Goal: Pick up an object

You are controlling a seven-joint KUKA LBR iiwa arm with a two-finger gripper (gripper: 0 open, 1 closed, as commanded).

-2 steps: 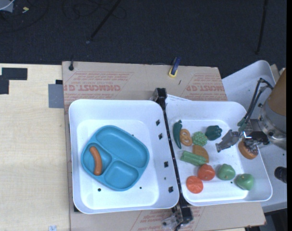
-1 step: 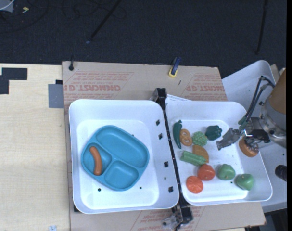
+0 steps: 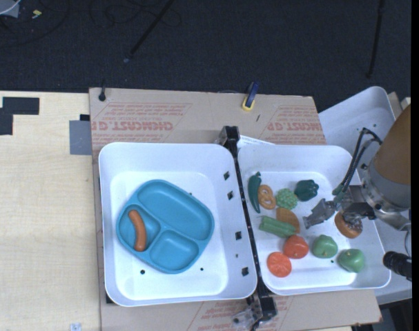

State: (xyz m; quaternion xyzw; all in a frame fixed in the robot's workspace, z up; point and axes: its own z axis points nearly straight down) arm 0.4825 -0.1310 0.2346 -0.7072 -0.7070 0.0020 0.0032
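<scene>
Over the right bin (image 3: pixel 337 154), beside the orange toy (image 3: pixel 348 225), the gripper (image 3: pixel 331 209) hangs with jaws that look parted and hold nothing, so the reach seems under way and next calls for lowering and closing, while cardboard (image 3: pixel 195 119) beyond that bin bears mirrored, unreadable red print.

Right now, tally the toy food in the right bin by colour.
green pieces: 6
red pieces: 2
orange pieces: 3
Total in the right bin: 11
</scene>
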